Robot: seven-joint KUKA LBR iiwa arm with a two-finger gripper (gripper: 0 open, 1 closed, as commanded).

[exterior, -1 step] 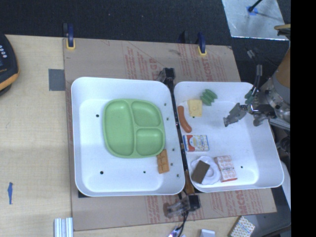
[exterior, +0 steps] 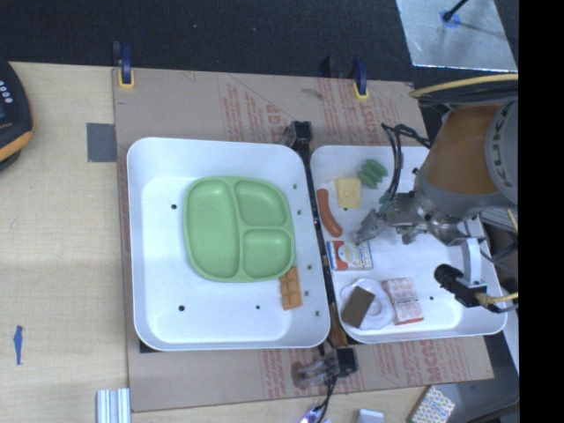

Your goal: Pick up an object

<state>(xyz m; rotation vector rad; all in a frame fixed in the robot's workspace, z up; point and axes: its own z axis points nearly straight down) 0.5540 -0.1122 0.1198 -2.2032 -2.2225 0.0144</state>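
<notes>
right bin (exterior: 458, 324) holding several small items: orange sausage (exterior: 330, 212) near its left wall, yellow block (exterior: 349, 192) just beside, green piece (exterior: 373, 172) at the top, printed card (exterior: 350, 256) mid-left, brown block (exterior: 358, 306) on a white disc (exterior: 379, 311) at the bottom, red-and-white packet (exterior: 404, 300) just right of it. gripper (exterior: 368, 228) low over the bin, above the card and right of the sausage; nothing seen between the fingers, jaw state impossible to tell. arm (exterior: 467, 166) entering from the right, orange band showing. left bin (exterior: 150, 236) holding a green tray (exterior: 238, 228) with three compartments; tan wafer (exterior: 290, 289) just below its lower right corner.
</notes>
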